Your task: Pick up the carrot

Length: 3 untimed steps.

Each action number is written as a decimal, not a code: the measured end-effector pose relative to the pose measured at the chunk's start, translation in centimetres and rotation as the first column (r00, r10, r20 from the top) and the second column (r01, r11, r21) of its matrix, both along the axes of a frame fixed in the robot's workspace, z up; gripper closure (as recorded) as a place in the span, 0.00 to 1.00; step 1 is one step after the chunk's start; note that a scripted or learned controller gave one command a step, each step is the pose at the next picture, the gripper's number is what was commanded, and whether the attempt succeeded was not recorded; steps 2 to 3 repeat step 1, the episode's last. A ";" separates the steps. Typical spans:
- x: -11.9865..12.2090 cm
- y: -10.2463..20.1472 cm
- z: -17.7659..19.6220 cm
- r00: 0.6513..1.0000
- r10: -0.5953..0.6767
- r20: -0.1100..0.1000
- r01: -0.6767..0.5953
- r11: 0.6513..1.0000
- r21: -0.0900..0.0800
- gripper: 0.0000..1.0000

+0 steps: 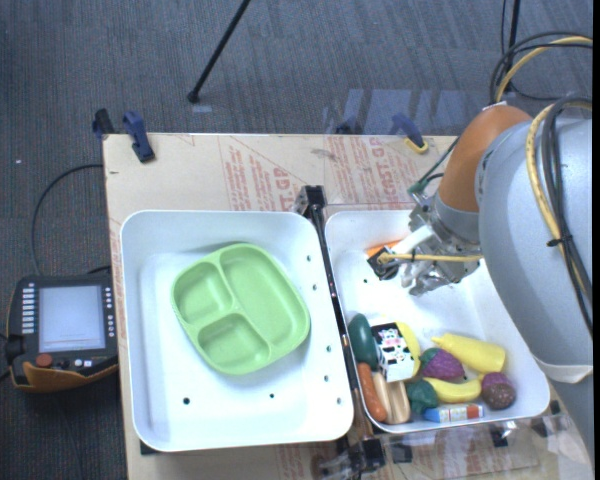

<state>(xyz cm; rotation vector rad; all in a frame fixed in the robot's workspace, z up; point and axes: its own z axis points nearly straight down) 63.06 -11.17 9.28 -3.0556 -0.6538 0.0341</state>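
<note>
**Gripper low in the right bin, carrot just beside it**

On my feed the gripper (pixel 423 274) is down in the far half of the right bin (pixel 352 230), nearer that bin's left wall than its right. I can't tell from this angle whether it is spread or pressed together, and I see nothing clearly gripped.

A short orange piece that I take for the carrot (pixel 387 248) lies just beside the gripper, towards the bin's far-left corner. Most of it is hidden, so I can't say whether the two touch.

The other toy food is heaped along the near edge of the same bin:
- a dark green vegetable (pixel 360 336) and an orange-red stick (pixel 372 393) by the left wall
- a black-and-white carton (pixel 391 349) beside them
- purple grapes (pixel 443 365), a banana (pixel 452 389) and a second yellow fruit (pixel 471 351) towards the near-right corner

In the left bin (pixel 132 268) a green divided plate (pixel 242 306) sits around the middle, lying flat.
</note>
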 end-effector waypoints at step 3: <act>0.0 0.1 0.0 1.000 0.001 -0.001 -0.001 1.000 0.000 0.00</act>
